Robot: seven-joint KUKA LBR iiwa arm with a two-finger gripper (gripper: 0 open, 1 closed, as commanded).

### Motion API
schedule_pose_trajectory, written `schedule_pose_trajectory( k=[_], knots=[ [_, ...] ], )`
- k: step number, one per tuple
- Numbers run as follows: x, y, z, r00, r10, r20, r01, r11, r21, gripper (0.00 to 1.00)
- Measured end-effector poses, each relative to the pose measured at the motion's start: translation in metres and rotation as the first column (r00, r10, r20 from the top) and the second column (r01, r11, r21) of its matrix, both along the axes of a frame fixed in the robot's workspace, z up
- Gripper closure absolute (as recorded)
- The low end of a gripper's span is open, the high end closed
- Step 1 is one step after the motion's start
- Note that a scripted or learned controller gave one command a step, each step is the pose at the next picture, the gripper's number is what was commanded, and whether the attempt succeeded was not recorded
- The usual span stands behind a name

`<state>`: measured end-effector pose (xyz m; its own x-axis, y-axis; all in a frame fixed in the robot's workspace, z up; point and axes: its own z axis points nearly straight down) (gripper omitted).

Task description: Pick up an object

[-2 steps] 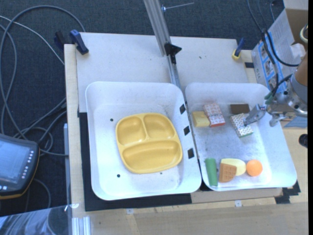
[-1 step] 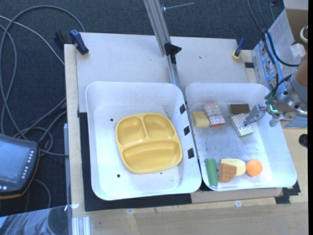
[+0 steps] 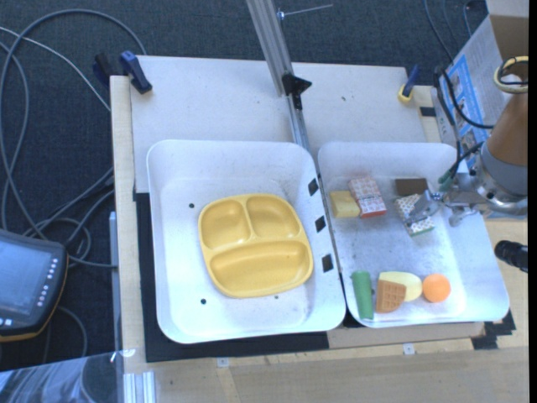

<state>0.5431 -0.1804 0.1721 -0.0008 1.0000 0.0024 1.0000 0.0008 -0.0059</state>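
Note:
The right bin (image 3: pixel 382 246) holds several small items. Along its front lie a green cylinder (image 3: pixel 362 295), a waffle-like piece (image 3: pixel 390 295), a pale yellow piece (image 3: pixel 410 284) and an orange ball (image 3: pixel 435 288). Farther back sit a yellow block (image 3: pixel 343 204), a red-and-white patterned box (image 3: pixel 367 196) and a brown block (image 3: pixel 409 186). My gripper (image 3: pixel 436 205) reaches in from the right over the bin's right side. A small speckled object (image 3: pixel 416 217) sits right at its tip, just below the brown block. Whether that object is gripped or only beside the tip is unclear.
The left bin (image 3: pixel 168 225) carries a yellow divided plate (image 3: pixel 254 244). A metal pole (image 3: pixel 270 32) runs down between the bins. Clamps sit at the board's back corners, and a cardboard box (image 3: pixel 495 65) stands at the far right.

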Motion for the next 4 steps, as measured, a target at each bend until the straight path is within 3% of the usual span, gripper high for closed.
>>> schedule_pose_trajectory(
  k=[2, 3, 4],
  knots=[
    [0.001, 0.001, -0.082, 1.000, -0.001, 0.000, 0.001, 1.000, 0.000, 0.00],
    [0.003, 0.001, -0.068, 1.000, 0.000, 0.007, 0.000, 1.000, -0.001, 1.00],
    [0.010, -0.003, -0.022, 1.000, 0.001, 0.012, -0.001, 1.000, -0.004, 1.00]
  ],
)
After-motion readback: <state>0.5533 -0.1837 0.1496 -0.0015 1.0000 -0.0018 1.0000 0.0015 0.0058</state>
